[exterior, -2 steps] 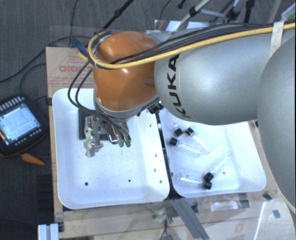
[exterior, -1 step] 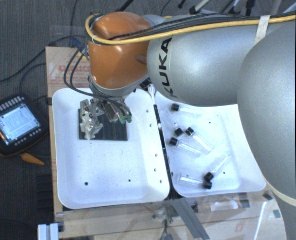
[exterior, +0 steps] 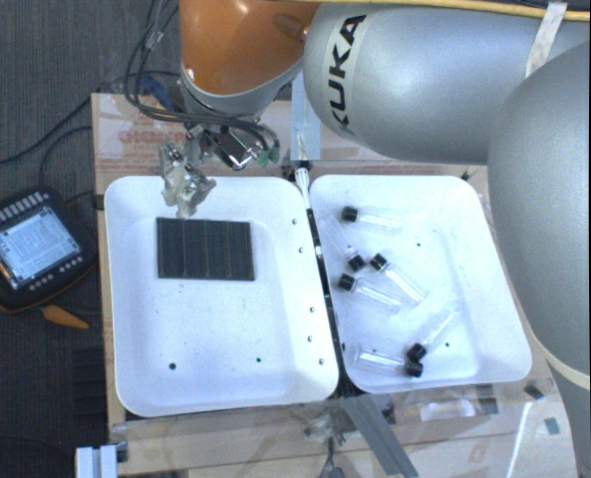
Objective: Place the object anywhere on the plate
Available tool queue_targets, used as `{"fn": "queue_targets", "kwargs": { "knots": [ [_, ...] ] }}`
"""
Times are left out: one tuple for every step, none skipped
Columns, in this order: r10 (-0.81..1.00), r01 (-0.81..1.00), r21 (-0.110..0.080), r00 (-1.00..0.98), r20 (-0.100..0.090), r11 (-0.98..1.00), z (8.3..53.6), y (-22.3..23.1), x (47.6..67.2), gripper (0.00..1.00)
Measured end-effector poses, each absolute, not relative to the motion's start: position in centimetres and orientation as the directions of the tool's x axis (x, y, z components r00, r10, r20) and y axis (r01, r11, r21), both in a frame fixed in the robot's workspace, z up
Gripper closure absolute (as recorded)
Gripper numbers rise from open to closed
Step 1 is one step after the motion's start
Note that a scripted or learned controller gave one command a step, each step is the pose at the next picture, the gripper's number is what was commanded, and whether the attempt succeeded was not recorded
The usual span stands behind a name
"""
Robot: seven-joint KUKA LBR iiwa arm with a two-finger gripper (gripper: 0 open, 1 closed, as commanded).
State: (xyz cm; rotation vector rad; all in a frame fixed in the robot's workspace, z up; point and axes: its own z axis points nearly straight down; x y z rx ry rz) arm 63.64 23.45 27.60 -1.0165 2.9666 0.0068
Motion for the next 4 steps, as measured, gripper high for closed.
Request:
{"fn": "queue_targets", "kwargs": {
  "knots": [
    [-0.642, -0.642, 0.004, -0.767, -0.003, 0.767, 21.9, 22.7, 57.7, 1.0],
    [-0.854, -0.854, 0.002, -0.52, -0.005, 0.52, 19.1, 22.6, 62.7, 1.0],
    [-0.948, -0.948, 0.001, -0.318, -0.007, 0.318, 18.7, 22.4, 64.9, 1.0],
    [-1.0, -1.0, -0.001, 0.018, -0.008, -0.018, 20.0, 22.4, 66.8, 1.0]
  ]
}}
